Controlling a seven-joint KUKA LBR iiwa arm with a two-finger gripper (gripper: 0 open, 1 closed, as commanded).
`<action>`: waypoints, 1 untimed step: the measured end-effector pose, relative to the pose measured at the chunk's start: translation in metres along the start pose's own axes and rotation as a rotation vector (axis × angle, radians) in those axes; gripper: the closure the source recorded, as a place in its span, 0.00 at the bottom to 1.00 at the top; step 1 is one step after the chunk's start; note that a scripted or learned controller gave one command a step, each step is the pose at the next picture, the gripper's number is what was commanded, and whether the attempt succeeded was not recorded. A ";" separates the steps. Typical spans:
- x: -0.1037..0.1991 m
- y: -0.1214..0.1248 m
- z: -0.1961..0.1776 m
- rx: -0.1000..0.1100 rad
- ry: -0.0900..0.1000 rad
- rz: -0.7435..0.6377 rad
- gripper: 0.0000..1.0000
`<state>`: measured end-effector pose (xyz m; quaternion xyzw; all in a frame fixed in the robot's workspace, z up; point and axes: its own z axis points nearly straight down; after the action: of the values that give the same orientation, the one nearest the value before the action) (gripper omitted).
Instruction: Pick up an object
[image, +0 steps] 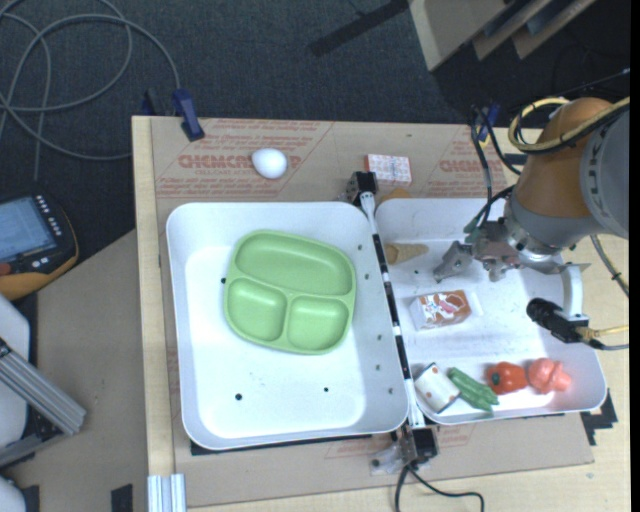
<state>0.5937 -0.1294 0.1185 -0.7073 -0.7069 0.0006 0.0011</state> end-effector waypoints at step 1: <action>0.014 -0.021 0.034 0.000 0.000 0.000 0.00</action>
<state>0.5723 -0.1154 0.0841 -0.7073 -0.7069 0.0004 0.0010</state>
